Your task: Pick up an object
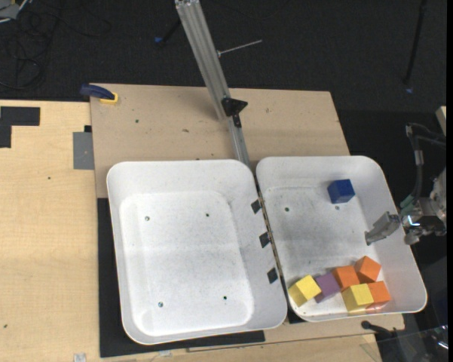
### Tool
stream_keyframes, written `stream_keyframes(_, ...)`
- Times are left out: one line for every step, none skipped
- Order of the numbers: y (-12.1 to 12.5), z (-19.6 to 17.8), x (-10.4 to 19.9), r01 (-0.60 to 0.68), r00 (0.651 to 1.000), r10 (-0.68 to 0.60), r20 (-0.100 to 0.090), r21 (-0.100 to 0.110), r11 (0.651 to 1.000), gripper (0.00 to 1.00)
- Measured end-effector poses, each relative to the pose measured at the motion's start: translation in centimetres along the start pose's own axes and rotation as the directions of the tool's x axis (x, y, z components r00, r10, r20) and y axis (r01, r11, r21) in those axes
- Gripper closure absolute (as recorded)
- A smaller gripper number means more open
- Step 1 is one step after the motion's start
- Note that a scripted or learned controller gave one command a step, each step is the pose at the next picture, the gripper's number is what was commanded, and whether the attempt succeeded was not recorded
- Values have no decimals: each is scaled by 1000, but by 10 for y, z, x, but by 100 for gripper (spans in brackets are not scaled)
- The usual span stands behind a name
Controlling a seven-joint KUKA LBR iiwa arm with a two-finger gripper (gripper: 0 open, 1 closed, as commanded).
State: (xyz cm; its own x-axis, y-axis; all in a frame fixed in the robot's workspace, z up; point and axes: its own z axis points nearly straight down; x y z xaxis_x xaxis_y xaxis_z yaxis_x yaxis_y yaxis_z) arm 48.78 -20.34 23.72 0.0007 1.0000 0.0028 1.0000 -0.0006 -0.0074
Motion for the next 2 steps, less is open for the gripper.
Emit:
stream_keyframes(1, -2, -1, -1, 1000, 1, 1, -5, 1000, 0)
stream_keyframes(4, 44, 6, 0, 1000, 0, 0, 0, 1000, 0)
